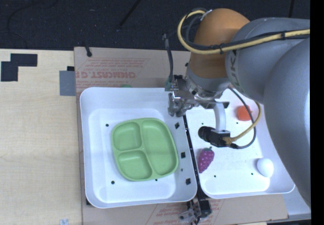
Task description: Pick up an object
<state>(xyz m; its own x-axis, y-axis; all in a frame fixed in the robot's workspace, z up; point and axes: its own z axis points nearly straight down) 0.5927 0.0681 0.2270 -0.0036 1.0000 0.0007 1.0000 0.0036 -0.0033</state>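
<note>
My gripper (178,102) hangs over the wall between the two bins, near their far end, under the orange wrist band. A purple bunch of grapes (205,159) lies in the right bin (238,188) by the dividing wall, in front of the gripper. An orange object (244,113) lies to the gripper's right, partly behind a cable. A white ball (265,167) rests near the right bin's front right corner. A green divided plate (144,148) lies in the left bin (96,133).
The grey arm covers the right bin's far right part. A black connector with a cable (215,136) hangs below the wrist, just above the grapes. Cardboard (116,70) lies under the bins, and the wooden bench top (35,138) extends to the left.
</note>
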